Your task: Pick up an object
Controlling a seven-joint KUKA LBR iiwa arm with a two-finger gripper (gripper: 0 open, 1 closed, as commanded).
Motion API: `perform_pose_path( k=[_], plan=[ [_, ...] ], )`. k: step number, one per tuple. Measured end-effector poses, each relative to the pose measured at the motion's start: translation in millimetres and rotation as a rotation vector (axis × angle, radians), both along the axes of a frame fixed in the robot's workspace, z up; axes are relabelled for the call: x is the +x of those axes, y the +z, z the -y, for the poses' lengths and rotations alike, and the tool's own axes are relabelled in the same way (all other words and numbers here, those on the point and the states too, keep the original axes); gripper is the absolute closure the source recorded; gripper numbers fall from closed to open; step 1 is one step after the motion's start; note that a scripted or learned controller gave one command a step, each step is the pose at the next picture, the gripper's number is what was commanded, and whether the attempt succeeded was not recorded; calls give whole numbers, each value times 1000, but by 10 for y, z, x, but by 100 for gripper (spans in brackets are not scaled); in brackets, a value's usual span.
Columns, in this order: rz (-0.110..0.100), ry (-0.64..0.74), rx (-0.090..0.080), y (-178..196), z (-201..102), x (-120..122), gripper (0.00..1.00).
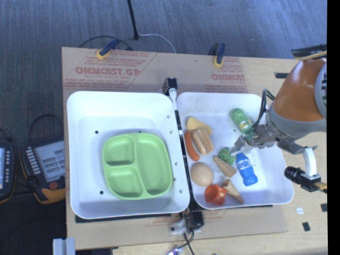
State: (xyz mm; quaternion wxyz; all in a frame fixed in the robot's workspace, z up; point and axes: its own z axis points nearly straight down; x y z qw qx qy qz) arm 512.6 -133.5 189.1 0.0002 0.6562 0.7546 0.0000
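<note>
The blue bottle point(246, 169) lies in the right bin point(276, 195), just below the jaws point(243, 144), apart from them as far as can be seen. Whether the jaws stand wide or narrow, I cannot tell. The broccoli point(226, 155) sits just left of them, the green bottle point(241, 119) above. Further left lie the hot dog point(202, 141), egg point(201, 173) and tomato point(214, 194). The green divided plate point(137, 165) rests in the left bin point(85, 116), well apart.

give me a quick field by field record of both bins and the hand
left bin: green divided plate
right bin: hot dog, egg, red pepper, blue bottle, green bottle, broccoli
hand: over right bin, near broccoli and blue bottle
hand state: cannot tell
arm: enters from right
</note>
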Motion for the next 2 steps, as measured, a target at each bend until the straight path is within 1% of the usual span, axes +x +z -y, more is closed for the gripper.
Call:
perform_pose_path(
  k=[1, 2],
  plan=[
    [0, 44, 0, 671, -671, -286, 100],
    [-2, 21, 0, 336, -943, -292, 100]
  ],
)
